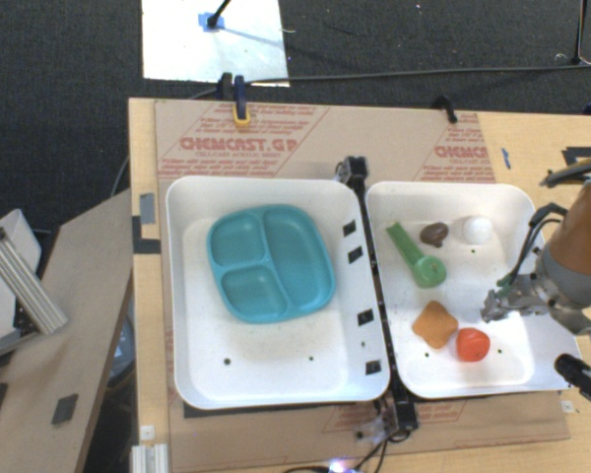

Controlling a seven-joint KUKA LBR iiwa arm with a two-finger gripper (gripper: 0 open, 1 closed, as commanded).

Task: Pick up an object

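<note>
Dark carpet surrounds a cardboard-topped bench [305, 136] seen from above, with a white sheet of paper [212, 28] lying on the floor at upper centre; two shallow white bins sit side by side on the board. At left of centre, the left bin [192, 363] carries a teal divided tray [271, 262]; the right bin [512, 377] holds a green cylinder [416, 255] tilted toward a brown lump [434, 233], a white ball [476, 230] near the upper rim, an orange wedge [435, 323] and, just beside it, a red ball [473, 344]. From the right edge of the frame the grey arm reaches in, its gripper [502, 304] hanging over the right bin just above and right of the red ball; whether the claw is open or closed cannot be told from this angle, and nothing is seen held in it. Nearest the claw, the red ball looks the likely target: small, light and probably smooth, so apt to roll or squirt out unless pinched squarely across its widest part; the orange wedge beside it appears softer and flatter, offering a steadier hold across its narrow sides.
</note>
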